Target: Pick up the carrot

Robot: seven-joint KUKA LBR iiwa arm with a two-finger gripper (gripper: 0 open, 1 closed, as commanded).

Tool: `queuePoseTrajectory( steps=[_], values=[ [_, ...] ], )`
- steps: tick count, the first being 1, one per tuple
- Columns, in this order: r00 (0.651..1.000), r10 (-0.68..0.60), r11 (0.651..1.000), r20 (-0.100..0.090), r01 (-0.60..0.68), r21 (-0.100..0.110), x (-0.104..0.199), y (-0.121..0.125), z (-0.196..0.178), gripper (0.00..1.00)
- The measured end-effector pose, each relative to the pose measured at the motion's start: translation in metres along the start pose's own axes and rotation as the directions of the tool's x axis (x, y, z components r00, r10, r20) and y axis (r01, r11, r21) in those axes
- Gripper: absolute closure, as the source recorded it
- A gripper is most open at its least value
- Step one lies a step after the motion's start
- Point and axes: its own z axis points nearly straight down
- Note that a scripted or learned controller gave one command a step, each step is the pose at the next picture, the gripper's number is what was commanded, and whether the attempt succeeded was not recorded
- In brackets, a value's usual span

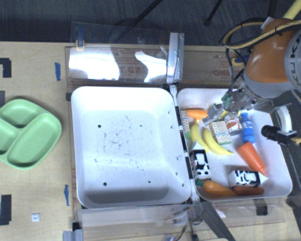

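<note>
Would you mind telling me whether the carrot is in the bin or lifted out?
In the bin. The carrot lies flat on the right bin's floor, among other items.

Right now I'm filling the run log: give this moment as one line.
task: pick carrot | carrot: lying in right bin, untouched | gripper: over the bin's far side, above clutter | left bin: beside it

My bench (pixel 30 59) is pale wood, with dark angle marks near its left edge and small blue tape strips beside the bins. Directly on it sit two shallow white bins side by side, touching along their inner walls: the left bin (pixel 85 109) and the right bin (pixel 281 179). Well apart from them, at the far left, lies a green divided plate (pixel 23 133) with three compartments. Behind the left bin stands a clear plastic sheet (pixel 118 59).
</note>
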Motion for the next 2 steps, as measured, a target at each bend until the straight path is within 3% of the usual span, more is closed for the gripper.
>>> queuePoseTrajectory(
  steps=[1, 2],
  values=[
    [0.985, -0.174, 0.985, 0.004, 0.174, -0.004, 0.008, 0.018, 0.000, 0.00],
    [0.882, -0.471, 0.882, 0.002, 0.471, -0.002, -0.025, -0.024, -0.032, 0.00]
  ],
)
